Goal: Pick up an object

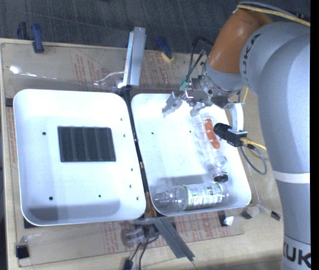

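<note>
On the counter stand 2 white bins. The left bin carries a dark ribbed panel at its middle. The right bin holds 2 clear plastic bottles: 1 lies along the near wall, the labelled bottle, and 1 runs lengthwise by the right wall, the bottle with an orange insert, its dark cap toward the near end.

The end effector sits over the far end of the right bin, just beside the top of the orange-insert bottle. I judge the task barely begun: both bottles rest on the bin floor, nothing is lifted, and the grasp and the raise are left.

The end effector's opening cannot be told; its tips are lost among wires and pale metal, and nothing is seen held in it. The grey arm is cut off at the right.
</note>
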Controlling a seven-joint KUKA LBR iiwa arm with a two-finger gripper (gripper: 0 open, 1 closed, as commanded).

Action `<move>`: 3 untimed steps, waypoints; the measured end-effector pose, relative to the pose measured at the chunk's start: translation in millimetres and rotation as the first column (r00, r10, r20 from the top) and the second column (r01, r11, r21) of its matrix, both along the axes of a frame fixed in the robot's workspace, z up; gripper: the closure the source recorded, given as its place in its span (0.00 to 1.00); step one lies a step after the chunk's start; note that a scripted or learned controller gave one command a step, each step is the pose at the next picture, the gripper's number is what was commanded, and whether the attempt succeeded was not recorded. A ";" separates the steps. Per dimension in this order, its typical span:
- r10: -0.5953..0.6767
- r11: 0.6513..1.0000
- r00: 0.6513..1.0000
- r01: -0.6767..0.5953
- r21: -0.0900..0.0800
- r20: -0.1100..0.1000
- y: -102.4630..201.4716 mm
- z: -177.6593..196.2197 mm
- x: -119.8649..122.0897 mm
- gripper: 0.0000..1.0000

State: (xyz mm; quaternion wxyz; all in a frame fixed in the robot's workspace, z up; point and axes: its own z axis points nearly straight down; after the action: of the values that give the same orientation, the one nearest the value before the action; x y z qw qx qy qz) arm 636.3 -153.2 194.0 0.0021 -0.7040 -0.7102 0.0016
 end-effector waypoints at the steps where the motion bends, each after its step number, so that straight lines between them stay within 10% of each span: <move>1: 0.015 1.000 1.000 -0.015 -0.001 0.005 -56.8 39.7 11.5 0.00; 2: 0.109 0.994 0.994 -0.109 0.000 0.003 -54.2 13.7 8.2 0.00; 3: 0.439 0.898 0.898 -0.439 0.000 0.004 -32.0 76.9 -34.5 0.00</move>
State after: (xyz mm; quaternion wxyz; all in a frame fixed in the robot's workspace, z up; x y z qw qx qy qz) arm 601.8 -185.3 270.9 0.0006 -0.5257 -0.8507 0.0005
